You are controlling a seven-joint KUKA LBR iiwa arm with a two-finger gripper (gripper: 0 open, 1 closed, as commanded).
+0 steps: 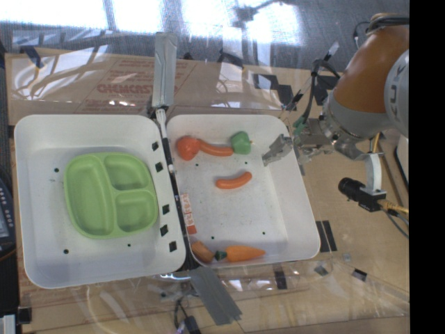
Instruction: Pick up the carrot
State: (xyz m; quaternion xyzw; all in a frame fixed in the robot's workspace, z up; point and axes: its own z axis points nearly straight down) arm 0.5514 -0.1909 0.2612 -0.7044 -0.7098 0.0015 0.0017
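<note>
The carrot (243,253), orange with a small green top at its left end, lies along the front wall of the right bin (295,207). My gripper (277,149) hangs over the bin's right rim towards the back, well away from the carrot and holding nothing that I can see. The grey wrist and orange band rise behind it to the right.
In the same bin lie a red-orange round piece (186,147), an orange stick (216,149), a green pepper (240,142), an orange sausage shape (233,180) and a brown piece (201,250) just left of the carrot. The left bin holds a green divided plate (111,195).
</note>
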